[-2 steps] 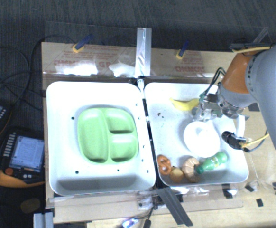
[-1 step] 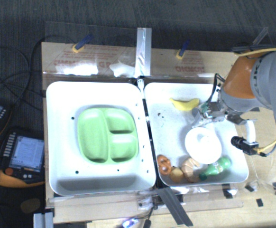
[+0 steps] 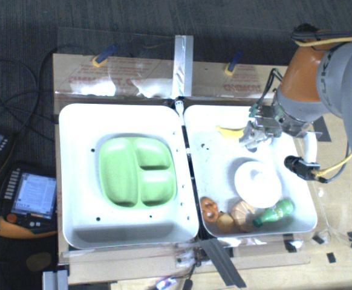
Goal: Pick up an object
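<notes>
Bench stock, viewed from above at a slant. Left bin: shallow, white, holding one green divided tray lying flat near its middle, three compartments facing up, nothing in them that I can make out. Right bin: shallow, white, holding the loose goods. A yellow banana-like piece lies near the back wall, partly covered by the arm's tooling. A white round dish or lid sits right of centre. Along the front wall, bunched together as though they had slid into the low corner: a brown pretzel-shaped item, a small brown rounded item, a tan rounded item and a green bottle-shaped item lying on its side, its broad end touching the white dish's front edge. Arm: grey with an orange band, reaching in from the right, its gripper over the back of the right bin, just beside the yellow piece and just behind the white dish. Nothing shows between the fingers, and from where I stand I cannot tell whether they are spread or closed; the metal parts blur together. Task item: no particular one is named, so any of the right bin's pieces would serve; the yellow piece lies nearest the tool and looks the likeliest candidate. Judged status: approach stage, pick not yet made. Risk noted: the yellow piece lies flat and close to the wall, leaving little room for a finger behind it.
</notes>
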`<action>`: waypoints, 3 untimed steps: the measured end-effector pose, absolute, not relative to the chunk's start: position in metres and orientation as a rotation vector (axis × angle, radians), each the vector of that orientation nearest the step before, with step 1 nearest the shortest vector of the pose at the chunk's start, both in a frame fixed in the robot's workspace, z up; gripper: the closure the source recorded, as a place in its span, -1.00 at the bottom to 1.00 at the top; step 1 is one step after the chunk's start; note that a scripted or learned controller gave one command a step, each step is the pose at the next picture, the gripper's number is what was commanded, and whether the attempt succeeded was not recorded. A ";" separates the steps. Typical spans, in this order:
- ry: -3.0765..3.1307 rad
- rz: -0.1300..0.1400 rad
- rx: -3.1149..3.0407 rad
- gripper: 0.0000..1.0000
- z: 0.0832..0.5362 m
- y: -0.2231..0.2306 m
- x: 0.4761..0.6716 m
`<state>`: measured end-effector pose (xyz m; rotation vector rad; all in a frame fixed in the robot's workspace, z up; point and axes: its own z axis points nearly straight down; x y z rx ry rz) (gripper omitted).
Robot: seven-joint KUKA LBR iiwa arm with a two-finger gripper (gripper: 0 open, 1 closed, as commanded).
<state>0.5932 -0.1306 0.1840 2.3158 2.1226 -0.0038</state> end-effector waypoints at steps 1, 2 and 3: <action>2.122 -0.005 2.317 -1.00 0.184 -0.131 0.593; 2.292 -0.008 2.148 -1.00 0.144 -0.122 0.668; 2.321 0.002 2.103 -1.00 0.089 -0.124 0.671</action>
